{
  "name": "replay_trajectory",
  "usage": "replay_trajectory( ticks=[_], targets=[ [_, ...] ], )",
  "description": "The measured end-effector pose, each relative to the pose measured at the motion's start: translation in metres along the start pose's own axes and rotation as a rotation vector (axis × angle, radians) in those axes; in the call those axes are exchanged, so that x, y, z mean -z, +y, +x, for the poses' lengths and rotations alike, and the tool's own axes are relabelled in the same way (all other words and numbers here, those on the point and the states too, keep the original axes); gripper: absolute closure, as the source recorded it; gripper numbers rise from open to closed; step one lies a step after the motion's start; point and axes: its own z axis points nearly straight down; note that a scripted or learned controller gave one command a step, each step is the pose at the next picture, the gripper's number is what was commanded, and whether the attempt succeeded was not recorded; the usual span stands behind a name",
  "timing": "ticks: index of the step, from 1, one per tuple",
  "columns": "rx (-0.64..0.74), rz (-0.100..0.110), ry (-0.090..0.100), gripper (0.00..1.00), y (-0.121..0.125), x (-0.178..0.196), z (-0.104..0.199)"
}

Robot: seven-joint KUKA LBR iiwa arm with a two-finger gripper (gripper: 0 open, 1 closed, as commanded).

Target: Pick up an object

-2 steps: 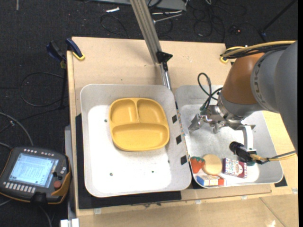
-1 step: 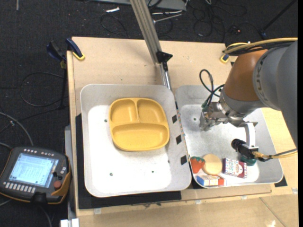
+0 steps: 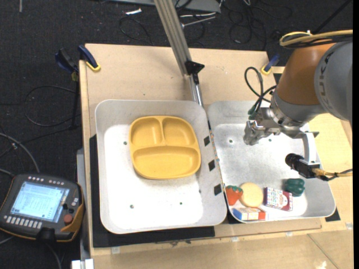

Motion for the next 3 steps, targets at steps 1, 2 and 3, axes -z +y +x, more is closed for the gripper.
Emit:
replay_trajectory(
  ticks=[1, 2, 3],
  targets=[
    [0.002, 0.000, 0.000, 1.00, 0.003, 0.053, 0.011],
    [0.002, 0.000, 0.000, 1.00, 0.005, 0.106, 0.011],
    [0.005, 0.006, 0.002, 1.00, 0.029, 0.084, 0.061]
  ],
)
